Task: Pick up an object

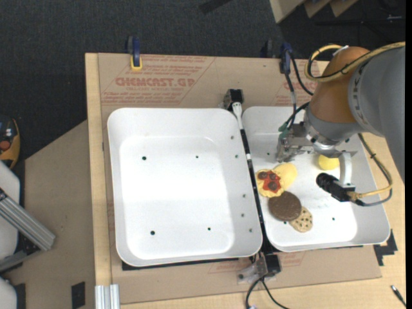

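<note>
Above the right shallow white plastic bin (360, 234), the pincer (293, 145) hangs just far of a yellow pizza-slice toy (273, 181); its grip cannot be told. Best approach: descend squarely, clear of the round brown cookie (284, 206) beside it.

Food items (283, 195) in right bin (367, 227), beside left bin (129, 134)

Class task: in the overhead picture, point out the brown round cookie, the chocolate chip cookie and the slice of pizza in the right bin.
brown round cookie (284, 206), camera view, middle of its top.
chocolate chip cookie (302, 221), camera view, its visible face.
slice of pizza (271, 182), camera view, red topping.
</note>
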{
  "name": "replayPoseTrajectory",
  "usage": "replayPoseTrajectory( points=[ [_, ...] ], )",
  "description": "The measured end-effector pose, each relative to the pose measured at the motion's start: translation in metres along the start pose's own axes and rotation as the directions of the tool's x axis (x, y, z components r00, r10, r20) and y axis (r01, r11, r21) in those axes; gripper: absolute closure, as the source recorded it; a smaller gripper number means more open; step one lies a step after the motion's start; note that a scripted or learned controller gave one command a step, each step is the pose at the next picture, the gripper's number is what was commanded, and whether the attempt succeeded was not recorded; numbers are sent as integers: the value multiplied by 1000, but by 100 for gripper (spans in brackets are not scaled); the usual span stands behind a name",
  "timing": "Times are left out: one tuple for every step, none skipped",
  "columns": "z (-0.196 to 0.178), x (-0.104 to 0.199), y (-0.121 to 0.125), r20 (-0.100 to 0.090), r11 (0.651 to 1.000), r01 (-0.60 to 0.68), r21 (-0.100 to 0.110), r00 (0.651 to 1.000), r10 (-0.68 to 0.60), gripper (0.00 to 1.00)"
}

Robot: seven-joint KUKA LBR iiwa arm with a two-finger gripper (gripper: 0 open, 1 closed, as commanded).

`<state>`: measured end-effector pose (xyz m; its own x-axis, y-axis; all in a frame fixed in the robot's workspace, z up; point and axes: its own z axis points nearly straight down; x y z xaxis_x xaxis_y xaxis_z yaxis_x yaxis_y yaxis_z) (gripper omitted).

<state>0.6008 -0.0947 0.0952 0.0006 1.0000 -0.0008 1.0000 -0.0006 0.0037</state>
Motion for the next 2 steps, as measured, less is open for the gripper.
replayPoseTrajectory(
  points=[
    [1, 0, 0, 0, 1000, 0, 1, 1000, 0, 0],
    [11, 2, -6, -2, 1000, 0, 7, 1000, 0, 0]
  ],
)
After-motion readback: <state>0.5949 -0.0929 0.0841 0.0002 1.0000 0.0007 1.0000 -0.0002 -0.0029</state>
